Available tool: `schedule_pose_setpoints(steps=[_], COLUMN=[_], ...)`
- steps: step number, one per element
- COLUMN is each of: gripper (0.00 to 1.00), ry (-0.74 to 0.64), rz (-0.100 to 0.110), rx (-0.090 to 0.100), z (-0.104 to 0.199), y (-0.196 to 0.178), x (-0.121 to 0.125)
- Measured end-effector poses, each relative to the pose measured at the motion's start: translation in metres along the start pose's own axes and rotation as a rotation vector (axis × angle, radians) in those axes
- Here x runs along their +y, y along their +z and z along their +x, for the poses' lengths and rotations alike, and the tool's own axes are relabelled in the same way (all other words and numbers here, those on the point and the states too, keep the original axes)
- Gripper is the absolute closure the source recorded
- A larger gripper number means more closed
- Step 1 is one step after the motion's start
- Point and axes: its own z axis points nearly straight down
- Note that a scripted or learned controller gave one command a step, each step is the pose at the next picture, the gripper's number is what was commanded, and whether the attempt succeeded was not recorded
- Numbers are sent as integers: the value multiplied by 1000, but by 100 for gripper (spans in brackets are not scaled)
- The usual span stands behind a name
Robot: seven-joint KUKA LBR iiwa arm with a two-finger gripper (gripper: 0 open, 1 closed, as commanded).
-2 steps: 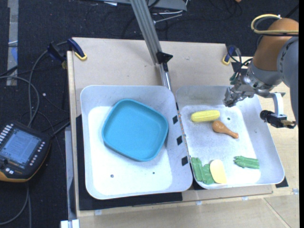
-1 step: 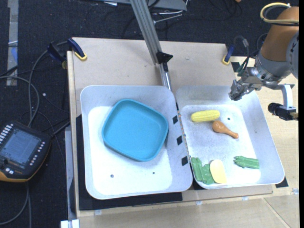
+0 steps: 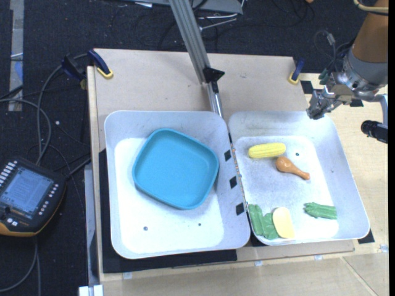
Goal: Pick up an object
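Off my counter's [image 3: 154, 79] left edge a handheld pendant [image 3: 28, 196] lay on the dark floor [image 3: 43, 54], its cables [image 3: 43, 122] looping nearby.

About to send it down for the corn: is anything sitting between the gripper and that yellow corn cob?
Nothing visible does. The gripper hangs over the right bin's far right corner, and the bin floor between it and the corn is bare. The orange piece lies just nearer the camera.

The left bin [image 3: 123, 227] is white and holds a plain blue plate [image 3: 176, 168]. In the white right bin [image 3: 345, 184], a yellow corn cob [image 3: 266, 150] lies at 12 o'clock, an orange-brown drumstick [image 3: 291, 167] just below; green pieces [image 3: 320, 211] sit at 5, and a pale yellow slice [image 3: 284, 222] at 6. The bench [image 3: 154, 79] is tan.
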Motion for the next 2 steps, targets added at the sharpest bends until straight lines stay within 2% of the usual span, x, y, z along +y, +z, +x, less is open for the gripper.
schedule_pose_setpoints(steps=[2], gripper=[100], ry=[-3], rz=[6], rx=[3], z=[100], y=[15], x=[-36])
